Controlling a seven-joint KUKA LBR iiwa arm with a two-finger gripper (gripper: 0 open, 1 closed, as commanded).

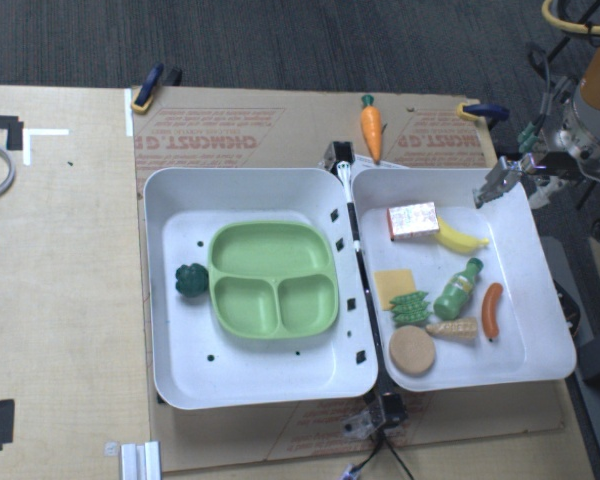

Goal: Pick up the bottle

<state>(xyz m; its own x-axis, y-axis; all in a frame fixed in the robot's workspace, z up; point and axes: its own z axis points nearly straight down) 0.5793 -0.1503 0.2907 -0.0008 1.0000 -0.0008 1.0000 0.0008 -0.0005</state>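
Green divided tray (pixel 274 280) in left bin (pixel 170 368); green bottle (pixel 458 290) lying tilted in right bin (pixel 552 308), between cheese slice (pixel 394 287) and sausage (pixel 492 310); gripper (pixel 512 180) above far-right rim, fingers apart, holding nothing

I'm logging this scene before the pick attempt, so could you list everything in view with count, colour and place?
bottle: 1, green, right bin, lying tilted near its middle
banana: 1, yellow, right bin, above the bottle
box: 1, white and red, right bin, upper left
cheese slice: 1, yellow, right bin, left side
sausage: 1, red, right of the bottle
round bun: 1, tan, right bin, lower left
divided plate: 1, light green, left bin
broccoli: 1, dark green, left of the plate
carrot: 1, orange, cardboard behind the bins
bins: 2, white, side by side
end effector: 1, grey, over the right bin's upper right corner
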